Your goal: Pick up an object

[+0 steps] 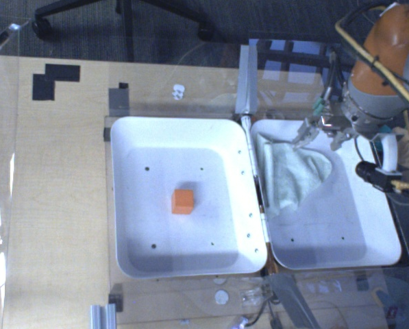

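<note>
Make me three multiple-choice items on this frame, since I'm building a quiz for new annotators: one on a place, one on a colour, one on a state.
1. Where is the cube?
A. In the left bin
B. In the right bin
C. On the bench outside the bins

2. What colour is the cube?
A. Blue
B. Orange
C. Green

3. How does the cloth lie?
A. Folded flat in a neat square
B. Hanging over the bin's outer edge
C. Crumpled in the right bin, by the gripper

Key: 1 A, the cube sits near the left bin's middle. 2 B, it is plainly orange against the white. 3 C, the cloth is bunched in the right bin's far left part.
</note>
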